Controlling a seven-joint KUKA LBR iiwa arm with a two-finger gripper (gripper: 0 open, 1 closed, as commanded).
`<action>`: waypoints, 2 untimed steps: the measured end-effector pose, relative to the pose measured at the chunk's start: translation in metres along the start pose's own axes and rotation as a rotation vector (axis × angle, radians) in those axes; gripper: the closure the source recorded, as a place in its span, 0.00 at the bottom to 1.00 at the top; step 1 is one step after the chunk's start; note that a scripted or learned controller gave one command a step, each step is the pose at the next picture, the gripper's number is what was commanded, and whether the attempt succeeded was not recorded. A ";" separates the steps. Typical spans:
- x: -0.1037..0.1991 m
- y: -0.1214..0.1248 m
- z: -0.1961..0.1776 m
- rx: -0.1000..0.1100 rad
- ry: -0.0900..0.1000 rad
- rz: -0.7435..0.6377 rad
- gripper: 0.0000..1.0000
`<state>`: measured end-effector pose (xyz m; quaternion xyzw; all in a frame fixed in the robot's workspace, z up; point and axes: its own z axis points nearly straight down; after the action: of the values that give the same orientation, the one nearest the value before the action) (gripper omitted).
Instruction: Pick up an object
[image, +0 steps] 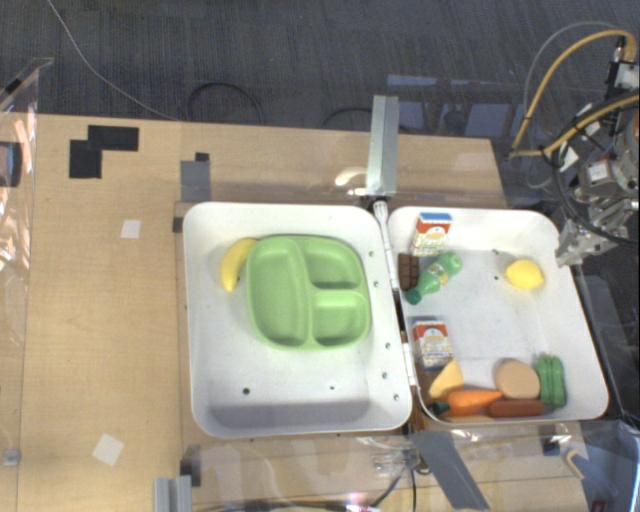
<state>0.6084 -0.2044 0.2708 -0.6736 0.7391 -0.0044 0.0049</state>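
The right bin (560, 330) holds the loose objects. A yellow lemon (525, 274) lies near its right wall. A small carton (432, 232) sits at the far left corner, with a green bottle (432, 277) and a brown block (408, 270) just below it. A second carton (432, 343) lies mid-left. Along the front are a yellow wedge (447, 378), a carrot (472, 399), a brown sausage (517, 408), a tan round piece (517, 379) and a green ribbed vegetable (550, 380). My gripper (580, 243) hangs over the bin's far right rim, right of the lemon and apart from it.
The left bin (215, 390) bears a green divided plate (305, 290) with a banana (234, 264) against its left side. A metal post (383, 140) stands behind the divider between the bins. Yellow and black cables (560, 70) loop above the arm at the upper right.
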 end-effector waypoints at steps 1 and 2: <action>-0.006 0.013 0.137 -0.017 -0.007 -0.203 1.00; -0.038 -0.058 0.026 0.007 0.000 -0.179 1.00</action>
<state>0.6696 -0.1723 0.2456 -0.7369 0.6759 -0.0073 0.0067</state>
